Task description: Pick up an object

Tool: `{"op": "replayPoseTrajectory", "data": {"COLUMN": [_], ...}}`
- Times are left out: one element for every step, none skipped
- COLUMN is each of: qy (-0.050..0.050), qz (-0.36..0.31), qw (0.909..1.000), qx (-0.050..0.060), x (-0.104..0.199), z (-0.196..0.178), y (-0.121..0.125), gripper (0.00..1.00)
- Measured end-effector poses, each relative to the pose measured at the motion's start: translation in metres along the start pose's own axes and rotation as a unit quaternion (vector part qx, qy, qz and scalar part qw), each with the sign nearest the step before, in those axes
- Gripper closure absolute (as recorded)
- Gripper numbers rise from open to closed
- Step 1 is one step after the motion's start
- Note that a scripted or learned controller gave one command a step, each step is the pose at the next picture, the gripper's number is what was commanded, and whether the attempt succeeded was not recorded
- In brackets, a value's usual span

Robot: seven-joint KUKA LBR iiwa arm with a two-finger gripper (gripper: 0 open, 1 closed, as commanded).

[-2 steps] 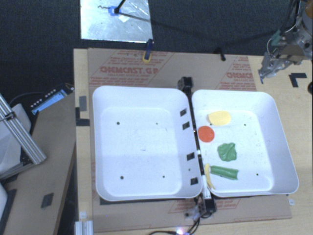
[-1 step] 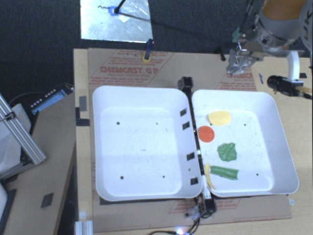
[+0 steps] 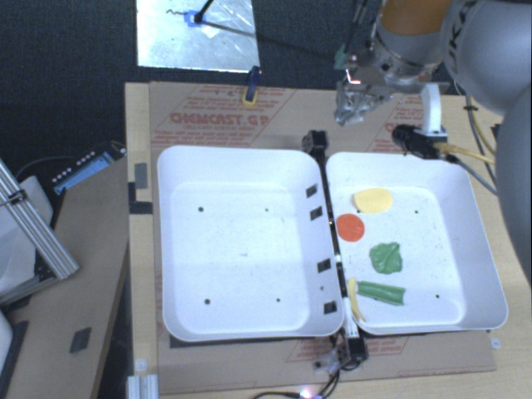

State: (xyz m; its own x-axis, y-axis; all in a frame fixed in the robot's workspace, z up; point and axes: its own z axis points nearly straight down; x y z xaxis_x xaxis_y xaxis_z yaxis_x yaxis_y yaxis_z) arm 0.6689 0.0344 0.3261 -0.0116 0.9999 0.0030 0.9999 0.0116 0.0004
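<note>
The grey arm with its orange band (image 3: pixel 416 11) reaches in from the upper right, its jaws (image 3: pixel 356 106) hanging above the brown board of the counter (image 3: pixel 216 115) just behind the two shallow white plastic bins; I cannot tell whether they are released or clenched. The left bin (image 3: pixel 241 239) sits beside the right bin (image 3: pixel 474 248). In the right bin lie a green leafy piece (image 3: pixel 386 257), a long green pod-shaped piece (image 3: pixel 382 293), a pale yellow oval piece (image 3: pixel 372 199) and a flat orange-red round disc (image 3: pixel 350 227).

Bright, even light; slight softness
</note>
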Motion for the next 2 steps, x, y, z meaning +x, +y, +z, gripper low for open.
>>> {"op": "replayPoseTrajectory", "data": {"qy": [0.000, 0.000], "qz": [0.000, 0.000], "qw": [1.0000, 1.0000], "qx": [-0.003, -0.001], "x": [0.077, 0.157], "z": [-0.047, -0.038], "y": [-0.014, 0.001], "gripper": [1.00, 1.00]}}
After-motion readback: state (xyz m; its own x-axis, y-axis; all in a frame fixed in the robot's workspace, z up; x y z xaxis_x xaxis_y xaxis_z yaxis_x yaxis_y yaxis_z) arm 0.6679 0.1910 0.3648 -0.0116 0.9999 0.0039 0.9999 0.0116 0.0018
